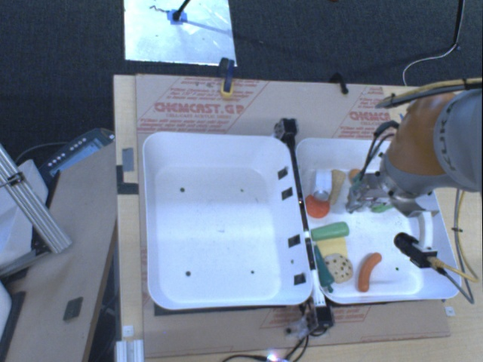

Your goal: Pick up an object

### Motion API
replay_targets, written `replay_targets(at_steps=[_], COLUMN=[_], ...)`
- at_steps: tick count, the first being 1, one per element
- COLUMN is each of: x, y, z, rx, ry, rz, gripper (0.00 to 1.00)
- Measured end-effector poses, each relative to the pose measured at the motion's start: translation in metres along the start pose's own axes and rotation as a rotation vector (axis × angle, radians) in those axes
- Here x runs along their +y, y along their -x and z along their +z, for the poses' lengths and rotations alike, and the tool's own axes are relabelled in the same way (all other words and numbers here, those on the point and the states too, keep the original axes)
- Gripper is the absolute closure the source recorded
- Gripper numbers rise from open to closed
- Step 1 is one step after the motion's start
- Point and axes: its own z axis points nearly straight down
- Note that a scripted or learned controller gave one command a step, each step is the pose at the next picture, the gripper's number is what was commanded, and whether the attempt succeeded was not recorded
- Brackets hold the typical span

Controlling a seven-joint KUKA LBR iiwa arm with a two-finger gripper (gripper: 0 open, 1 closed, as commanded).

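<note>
My gripper [361,200] hangs low over the upper middle of the right bin [392,289], below the grey arm with its orange band [419,138]. Just left of it lie a tan cone [337,181], a white bottle-like piece [323,180] and a red round piece [317,207]. A small green piece [382,207] shows right beside the gripper. Lower in the bin lie a green cucumber [330,231], a yellow piece [333,247], a brown cookie [338,267] and an orange sausage [368,271]. I see nothing clearly held.
The left bin [219,225] sits beside the right one, with a row of black clips [290,194] along the shared rim. A black part [414,249] with cables hangs from the arm over the right bin's right side.
</note>
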Motion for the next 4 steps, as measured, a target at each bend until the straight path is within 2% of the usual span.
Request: replay_targets(at_steps=[1, 2, 3, 4], x=[0.015, 0.040, 0.034, 0.066], y=[-0.047, -0.114, -0.172, -0.208], z=[-0.142, -0.319, -0.255, -0.272], rx=[0.009, 0.010, 0.010, 0.010], ry=[-0.002, 0.002, -0.023, -0.015], rz=[-0.009, -0.011, -0.008, -0.006], gripper=[1.00, 1.00, 1.00, 1.00])
